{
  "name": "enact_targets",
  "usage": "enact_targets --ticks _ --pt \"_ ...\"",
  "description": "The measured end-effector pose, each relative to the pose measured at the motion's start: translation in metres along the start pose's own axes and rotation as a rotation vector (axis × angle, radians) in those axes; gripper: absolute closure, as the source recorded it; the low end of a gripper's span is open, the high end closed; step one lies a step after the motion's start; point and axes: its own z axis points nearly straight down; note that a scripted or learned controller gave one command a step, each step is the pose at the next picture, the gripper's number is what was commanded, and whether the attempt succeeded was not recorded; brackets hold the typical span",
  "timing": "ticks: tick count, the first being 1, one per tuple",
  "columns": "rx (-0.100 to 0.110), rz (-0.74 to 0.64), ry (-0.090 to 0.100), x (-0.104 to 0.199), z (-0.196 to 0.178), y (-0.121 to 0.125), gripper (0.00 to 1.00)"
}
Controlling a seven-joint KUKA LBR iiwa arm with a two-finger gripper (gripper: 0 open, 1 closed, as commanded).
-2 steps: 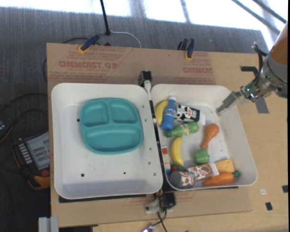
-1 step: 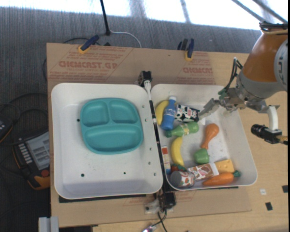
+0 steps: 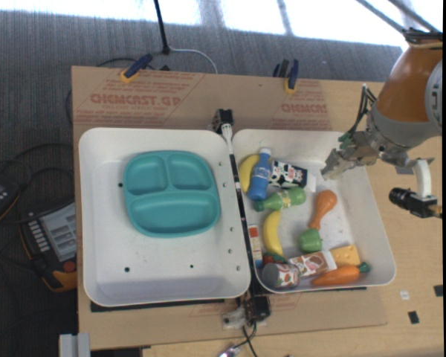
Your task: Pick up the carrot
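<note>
**A:** So where's the carrot [image 3: 337, 276]?

**B:** Lower right corner of the right bin [image 3: 377, 222], lying flat along the near wall. It touches the yellow cheese wedge [image 3: 347, 255] and sits just beside the small carton [image 3: 306, 264].

**A:** And the hand [image 3: 345, 157]?

**B:** Upper right of the frame, over the bin's far end, well apart from the carrot. Nothing sits between its fingers, but whether they're apart or together I cannot tell.

**A:** What worries you?

**B:** Crowding. I'd guess a descent there could clip the wall or catch the cheese or carton instead. The orange drumstick [image 3: 322, 208] lies nearer the hand and shares the colour, so a mistaken target seems possible. A rounded carrot may also roll out of a pinch.
</note>
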Motion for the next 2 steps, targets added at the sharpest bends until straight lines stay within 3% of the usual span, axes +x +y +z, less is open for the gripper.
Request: enact_targets --ticks 2 --pt "-0.002 0.000 -0.001 0.0001 -0.0198 0.0008 1.00"
